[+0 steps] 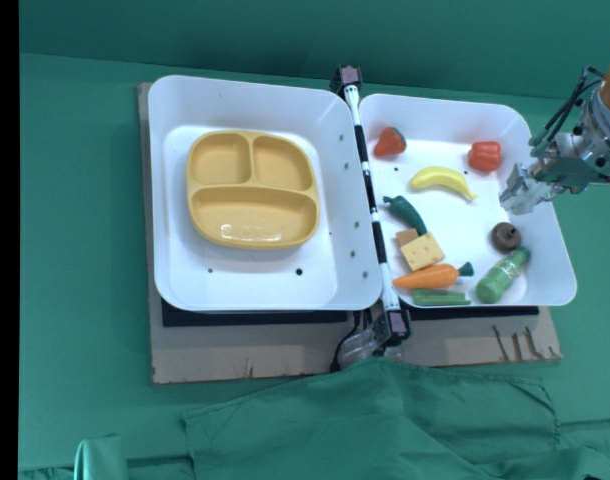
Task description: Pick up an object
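Tool (522,190) above right bin (545,268) edge, near brown donut (504,235); nothing between fingers.

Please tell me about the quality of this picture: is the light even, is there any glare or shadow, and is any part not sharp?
Camera view: the light is soft and even; the yellow plate carries a pale sheen near its front edge; the banana and carrot cast only faint shadows on the right bin; the gripper looks slightly soft, the toys reasonably sharp.

A divided plate (252,188) lies in the left bin (175,268); toy foods (441,180) lie scattered in the right bin (550,268).
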Robot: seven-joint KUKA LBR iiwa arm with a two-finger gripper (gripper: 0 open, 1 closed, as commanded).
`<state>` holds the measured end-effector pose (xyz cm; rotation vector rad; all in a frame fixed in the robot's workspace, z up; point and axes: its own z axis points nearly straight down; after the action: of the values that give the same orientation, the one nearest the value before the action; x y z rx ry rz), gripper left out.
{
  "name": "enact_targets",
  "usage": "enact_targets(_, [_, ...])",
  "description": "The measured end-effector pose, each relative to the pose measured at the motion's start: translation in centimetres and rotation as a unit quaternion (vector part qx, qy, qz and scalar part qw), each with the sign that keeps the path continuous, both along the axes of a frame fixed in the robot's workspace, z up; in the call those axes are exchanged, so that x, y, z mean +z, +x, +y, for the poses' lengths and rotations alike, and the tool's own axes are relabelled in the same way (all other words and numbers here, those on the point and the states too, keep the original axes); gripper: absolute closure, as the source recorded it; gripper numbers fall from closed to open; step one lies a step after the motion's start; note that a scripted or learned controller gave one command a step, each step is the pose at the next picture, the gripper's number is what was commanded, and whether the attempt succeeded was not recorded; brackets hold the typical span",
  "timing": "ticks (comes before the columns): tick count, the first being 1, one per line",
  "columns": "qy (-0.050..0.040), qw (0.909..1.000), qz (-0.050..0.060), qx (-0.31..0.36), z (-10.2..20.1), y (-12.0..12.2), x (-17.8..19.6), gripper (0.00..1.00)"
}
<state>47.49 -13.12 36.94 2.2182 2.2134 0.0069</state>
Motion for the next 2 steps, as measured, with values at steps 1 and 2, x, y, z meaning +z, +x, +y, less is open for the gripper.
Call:
enact_targets(1, [-0.0004,1.0000,-0.001,0.000,-0.6,3.4,3.6,1.00])
enact_targets(2, [-0.0019,1.0000,0.000,-0.001,-3.4,10.8,4.8,1.00])
